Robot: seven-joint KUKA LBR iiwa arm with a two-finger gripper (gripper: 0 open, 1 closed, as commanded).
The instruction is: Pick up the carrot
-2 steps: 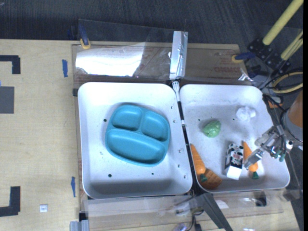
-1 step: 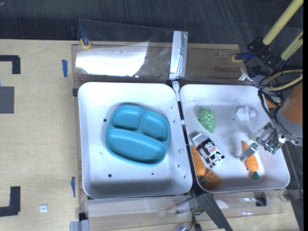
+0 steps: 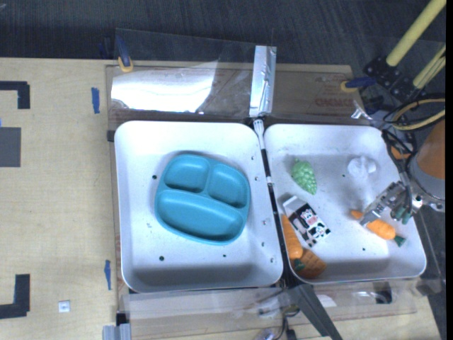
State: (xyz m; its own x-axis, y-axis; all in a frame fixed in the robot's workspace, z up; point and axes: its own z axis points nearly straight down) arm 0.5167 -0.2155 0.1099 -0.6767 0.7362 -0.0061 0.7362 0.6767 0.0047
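A: What is sitting where, biggest things first?

B: The left bin is filling the middle of the frame and is carrying a blue divided plate. The right bin is lying beside it, touching it along the centre seam, and is holding all the small things.

A: And the arm?

B: It is reaching in from the right edge, and its gripper is hanging low at the right side of the right bin.

A: Is it gripping the carrot?

B: I am judging not yet. The carrot, small and orange with a green end, is lying on the bin floor at the lower right, just under and touching or nearly touching the fingertips. How wide the claw is standing I cannot tell; the metal parts are blurring together, and nothing is showing plainly between them.

A: What else is lying in that bin?

B: A larger orange toy is resting along the lower left wall, with a black-and-white card leaning on it. A green bumpy piece is sitting above those, and a pale white object is lying toward the upper right.

A: So what is left?

B: As I am reading it, the approach is done; the closing and the lift are both remaining.
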